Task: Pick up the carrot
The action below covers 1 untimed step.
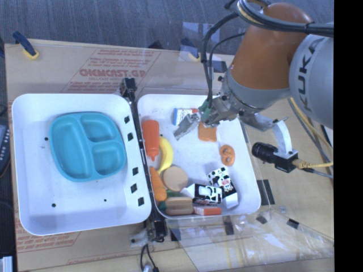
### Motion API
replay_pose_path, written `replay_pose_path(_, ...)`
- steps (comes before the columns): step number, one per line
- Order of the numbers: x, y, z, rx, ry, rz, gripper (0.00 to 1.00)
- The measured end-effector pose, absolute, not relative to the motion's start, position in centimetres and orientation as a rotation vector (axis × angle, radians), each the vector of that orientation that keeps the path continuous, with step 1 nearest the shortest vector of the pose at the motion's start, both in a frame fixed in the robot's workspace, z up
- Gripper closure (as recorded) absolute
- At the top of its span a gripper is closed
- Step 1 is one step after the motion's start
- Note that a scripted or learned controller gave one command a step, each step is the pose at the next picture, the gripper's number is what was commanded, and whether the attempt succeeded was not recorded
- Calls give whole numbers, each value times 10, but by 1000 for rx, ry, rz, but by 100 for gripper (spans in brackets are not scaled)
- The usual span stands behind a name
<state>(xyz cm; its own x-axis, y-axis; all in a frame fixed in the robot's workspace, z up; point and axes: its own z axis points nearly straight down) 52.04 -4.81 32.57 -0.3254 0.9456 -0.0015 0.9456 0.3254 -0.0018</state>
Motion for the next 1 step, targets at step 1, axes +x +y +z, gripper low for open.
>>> replay_pose_path(1,508,-50,397,1204,2897,-5,0)
